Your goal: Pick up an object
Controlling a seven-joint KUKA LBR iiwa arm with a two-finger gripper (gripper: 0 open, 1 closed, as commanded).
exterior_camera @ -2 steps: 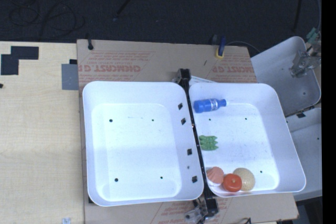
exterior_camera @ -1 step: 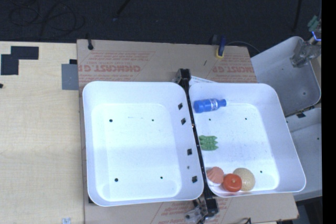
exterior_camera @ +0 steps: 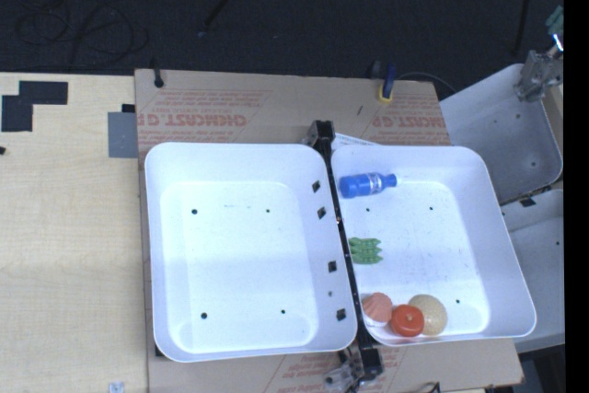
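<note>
The pincer's state cannot be told. In the glossy right white bin: smooth blue plastic bottle far end, knobbly green pod mid-left, round red tomato near corner.

Two shallow white bins sit side by side on a cardboard sheet in the middle of the frame. The left bin and the right bin meet at a dark clip strip. In the right bin, a blue bottle lies on its side near the upper left corner. A green pea pod lies just beside the left wall. At the lower edge three things cluster together — a pink round piece, a red round piece and a tan round piece.
</note>
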